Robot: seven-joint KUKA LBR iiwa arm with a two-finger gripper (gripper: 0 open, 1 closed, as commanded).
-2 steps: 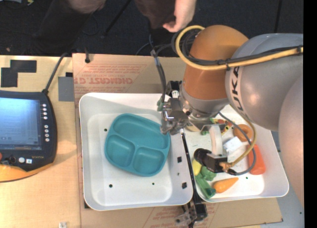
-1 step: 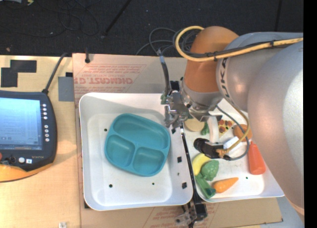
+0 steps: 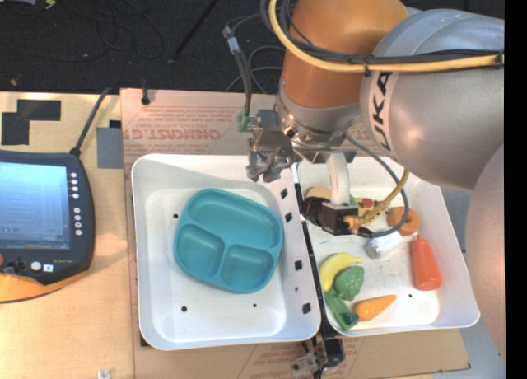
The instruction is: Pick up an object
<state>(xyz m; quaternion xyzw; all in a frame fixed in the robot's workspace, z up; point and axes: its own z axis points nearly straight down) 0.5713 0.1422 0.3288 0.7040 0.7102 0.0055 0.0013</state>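
Note:
My gripper [image 3: 265, 168] hangs over the far end of the divider between the two white bins, above the back corner of the left bin [image 3: 156, 287]. A teal divided plate [image 3: 229, 240] lies in the left bin, just below and left of the gripper. The right bin [image 3: 457, 307] holds a yellow banana [image 3: 336, 268], a green toy vegetable [image 3: 351, 283], a carrot [image 3: 375, 307], an orange-red bottle [image 3: 425, 264], a small orange piece [image 3: 405, 222] and a pale silver piece [image 3: 384, 245]. I see nothing held in the gripper. The arm's bulk hides the far part of the right bin.
A tablet-like control screen [image 3: 37, 217] sits on the bench to the left of the bins. Flattened cardboard [image 3: 189, 126] lies behind and under the bins. The large grey and orange arm [image 3: 387, 81] looms over the back right.

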